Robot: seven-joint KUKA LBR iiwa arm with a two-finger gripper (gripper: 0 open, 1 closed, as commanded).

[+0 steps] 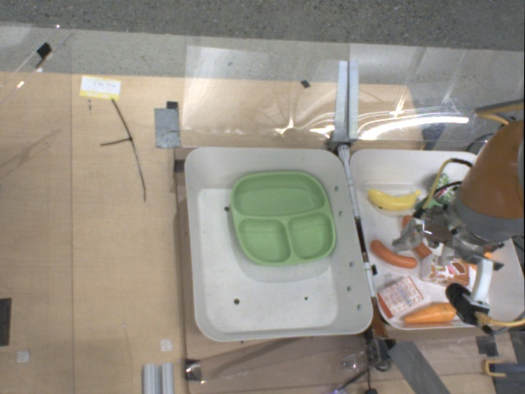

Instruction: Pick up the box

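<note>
We see two bins side by side, the left bin (205, 302) holding a tray (283, 217), the right bin (365, 167) holding a banana (392, 199) at the back, a sausage (394, 255) nearer, and a box (399, 295) beside a carrot (429, 314) in front.

The box (399, 295) is hemmed by sausage (393, 254) and carrot (428, 313) (bin wall (367, 281) just left).

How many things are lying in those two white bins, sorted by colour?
Green: 1, the divided tray
Yellow: 1, the banana
Red: 1, the sausage
Orange: 1, the carrot
Red and white: 1, the box
Total: 5
</note>
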